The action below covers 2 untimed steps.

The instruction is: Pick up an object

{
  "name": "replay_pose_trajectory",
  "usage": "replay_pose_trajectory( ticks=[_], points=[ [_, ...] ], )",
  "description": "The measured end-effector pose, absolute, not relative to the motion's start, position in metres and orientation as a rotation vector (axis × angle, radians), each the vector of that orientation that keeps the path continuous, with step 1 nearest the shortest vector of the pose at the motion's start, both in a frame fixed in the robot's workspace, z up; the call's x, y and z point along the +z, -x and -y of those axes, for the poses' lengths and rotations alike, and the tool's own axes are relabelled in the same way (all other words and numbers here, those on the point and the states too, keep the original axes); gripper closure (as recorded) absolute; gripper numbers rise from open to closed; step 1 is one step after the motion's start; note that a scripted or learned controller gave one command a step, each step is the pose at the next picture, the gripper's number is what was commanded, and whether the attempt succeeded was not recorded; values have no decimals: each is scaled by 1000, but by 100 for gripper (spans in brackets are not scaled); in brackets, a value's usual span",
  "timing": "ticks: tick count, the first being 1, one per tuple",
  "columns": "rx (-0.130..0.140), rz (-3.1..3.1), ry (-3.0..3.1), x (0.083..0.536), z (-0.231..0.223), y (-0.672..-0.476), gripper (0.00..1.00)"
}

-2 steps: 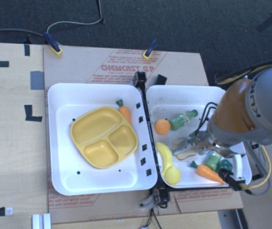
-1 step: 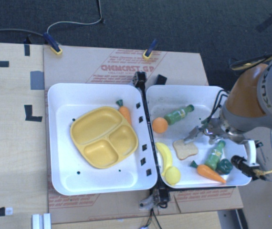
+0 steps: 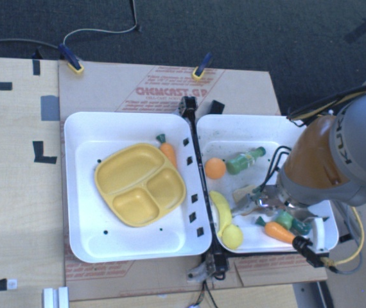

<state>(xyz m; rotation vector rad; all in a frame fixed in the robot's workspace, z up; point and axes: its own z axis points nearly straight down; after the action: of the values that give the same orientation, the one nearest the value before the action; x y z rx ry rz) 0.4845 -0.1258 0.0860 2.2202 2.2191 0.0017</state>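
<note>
The arm [image 3: 327, 159] runs off the picture at three o'clock, and its bulk covers the right bin's [image 3: 234, 124] wall on that side. The end effector [image 3: 255, 201] is a blurred tangle of metal beneath the wrist. A carrot [image 3: 167, 151] lies partly tucked under the yellow plate [image 3: 140, 183] at the plate's one o'clock. Another carrot [image 3: 279, 231], at five o'clock in the right bin, touches something green [image 3: 290, 221], perhaps its leaves, too small to tell.
</note>
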Motion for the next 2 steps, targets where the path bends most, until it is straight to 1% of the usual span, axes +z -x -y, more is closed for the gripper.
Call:
replay_pose_trajectory(
  ticks=[1,2],
  points=[
    [0,-2209,-2218,87,104,-485,0],
    [-1,-2221,-2221,161,131,-484,0]
  ],
)
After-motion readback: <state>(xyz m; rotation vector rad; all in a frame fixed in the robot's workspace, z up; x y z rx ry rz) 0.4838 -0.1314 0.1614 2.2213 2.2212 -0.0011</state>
